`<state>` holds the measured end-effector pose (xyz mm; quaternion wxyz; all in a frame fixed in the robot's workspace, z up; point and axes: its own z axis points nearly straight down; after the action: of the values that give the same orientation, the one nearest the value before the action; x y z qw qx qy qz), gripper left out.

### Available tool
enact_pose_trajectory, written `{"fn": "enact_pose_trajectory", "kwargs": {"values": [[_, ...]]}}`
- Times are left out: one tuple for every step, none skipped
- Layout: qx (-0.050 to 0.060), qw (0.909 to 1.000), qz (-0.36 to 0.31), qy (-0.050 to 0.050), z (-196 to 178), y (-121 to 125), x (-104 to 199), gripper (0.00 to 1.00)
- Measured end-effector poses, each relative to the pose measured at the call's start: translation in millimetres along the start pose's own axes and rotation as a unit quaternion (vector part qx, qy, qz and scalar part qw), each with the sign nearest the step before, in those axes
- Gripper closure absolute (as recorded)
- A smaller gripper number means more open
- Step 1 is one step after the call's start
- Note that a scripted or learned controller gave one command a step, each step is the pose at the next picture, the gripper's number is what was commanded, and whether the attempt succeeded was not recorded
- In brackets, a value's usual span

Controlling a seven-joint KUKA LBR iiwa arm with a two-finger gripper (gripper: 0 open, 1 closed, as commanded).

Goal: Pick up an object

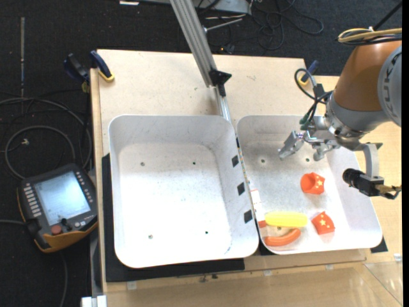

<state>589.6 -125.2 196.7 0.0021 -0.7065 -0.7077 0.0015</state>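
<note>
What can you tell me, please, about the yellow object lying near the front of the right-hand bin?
The yellow object is a short, smooth bar, plastic by its look, with rounded ends. It lies flat, its length running left to right, in the front left part of the right bin. It rests on or against a curved orange piece just in front of it. The gripper is well away from it, towards the back of the bin.

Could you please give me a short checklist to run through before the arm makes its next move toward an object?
1. Objects available in the right bin: orange cup, red piece, yellow block, orange curved piece: ok.
2. Pincer is over the right bin: ok.
3. Pincer carries nothing: cannot tell.
4. Pincer is above a target: not ok, it hangs over bare floor, up-left of the orange cup.
5. Orange cup stands apart from its neighbours: ok.
6. Yellow block is free for a clean grasp: not ok, it touches the orange curved piece.
</note>
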Motion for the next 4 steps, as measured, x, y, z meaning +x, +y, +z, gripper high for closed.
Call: {"fn": "enact_pose_trajectory", "kwargs": {"values": [[-0.002,1.0000,0.001,0.000,-3,1,0,0.00],[0.001,1.0000,0.002,0.000,61,-2,-2,0.00],[-0.001,1.0000,0.001,0.000,103,-2,-1,0.00],[-0.003,1.0000,0.002,-0.001,91,-1,-1,1.00]]}}
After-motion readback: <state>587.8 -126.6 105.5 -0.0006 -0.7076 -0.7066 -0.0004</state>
